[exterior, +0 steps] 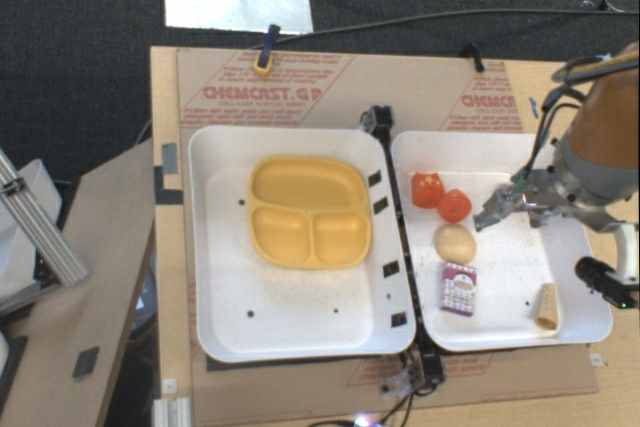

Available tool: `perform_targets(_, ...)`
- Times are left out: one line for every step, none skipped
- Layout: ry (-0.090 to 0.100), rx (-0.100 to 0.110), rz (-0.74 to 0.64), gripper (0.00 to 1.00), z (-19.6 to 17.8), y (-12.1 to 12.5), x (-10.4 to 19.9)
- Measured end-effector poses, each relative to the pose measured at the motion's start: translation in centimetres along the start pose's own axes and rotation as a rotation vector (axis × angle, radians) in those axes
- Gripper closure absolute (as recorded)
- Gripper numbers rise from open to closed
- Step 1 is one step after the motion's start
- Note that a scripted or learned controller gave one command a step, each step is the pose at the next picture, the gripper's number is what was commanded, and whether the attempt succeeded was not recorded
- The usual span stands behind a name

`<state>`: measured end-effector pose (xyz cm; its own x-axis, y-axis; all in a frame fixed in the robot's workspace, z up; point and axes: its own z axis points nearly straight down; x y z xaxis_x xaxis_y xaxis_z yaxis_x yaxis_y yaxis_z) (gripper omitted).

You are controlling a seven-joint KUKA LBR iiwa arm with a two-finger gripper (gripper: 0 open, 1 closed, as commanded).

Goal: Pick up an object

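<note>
Two shallow white bins are seen side by side on the bench. In the left bin [220, 315] a yellow divided tray [308, 212] is laid flat, its single large compartment toward the far side and its two smaller ones toward the near side.

The candidate objects are all found in the right bin [575, 335]. A red block [427, 189] and a red ball [454, 205] are placed touching each other near the bin's far left corner. Just in front of them a tan egg [455, 243] is set, its long axis running roughly left to right. A small printed box [459, 289] is laid flat just in front of the egg, its long axis running from far to near, slightly tilted. A tan cone [546, 306] is found well apart from these, near the front right of the bin, lying with its long axis far to near and its wider end toward the near rim.

The gripper [492, 213] is reached in from the right over the right bin, pointed leftward and down toward the red ball, with its tip just beside the ball. Nothing is seen between its fingers; whether the jaws are apart or together cannot be told.
</note>
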<state>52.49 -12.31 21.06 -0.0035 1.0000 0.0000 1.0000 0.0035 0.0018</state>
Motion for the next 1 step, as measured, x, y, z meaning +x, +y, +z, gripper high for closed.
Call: perform_targets(0.001, 0.003, 0.001, 0.00, 5.52, 0.24, 0.99)
